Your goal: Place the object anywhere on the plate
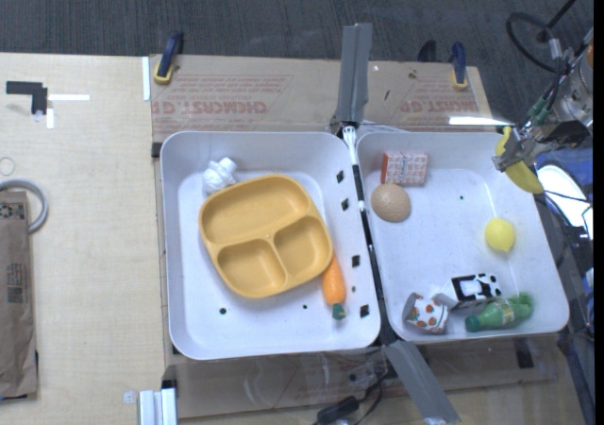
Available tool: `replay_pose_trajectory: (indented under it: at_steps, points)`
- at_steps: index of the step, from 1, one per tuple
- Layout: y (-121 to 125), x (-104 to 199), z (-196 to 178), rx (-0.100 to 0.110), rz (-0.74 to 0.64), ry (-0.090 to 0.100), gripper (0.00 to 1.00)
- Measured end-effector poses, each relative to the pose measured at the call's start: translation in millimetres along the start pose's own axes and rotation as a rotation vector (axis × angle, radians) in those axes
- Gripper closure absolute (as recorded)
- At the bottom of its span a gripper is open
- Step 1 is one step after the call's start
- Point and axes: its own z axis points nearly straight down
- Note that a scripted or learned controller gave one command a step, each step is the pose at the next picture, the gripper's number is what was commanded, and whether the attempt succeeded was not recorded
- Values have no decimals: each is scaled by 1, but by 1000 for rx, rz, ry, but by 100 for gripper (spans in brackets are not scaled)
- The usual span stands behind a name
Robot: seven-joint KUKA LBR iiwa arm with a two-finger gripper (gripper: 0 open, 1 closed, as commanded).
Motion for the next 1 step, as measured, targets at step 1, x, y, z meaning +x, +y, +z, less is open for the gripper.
replay_pose_trajectory:
  at_steps: [1]
  points:
    - [-53, 108, 78, 3, -75, 3, 100]
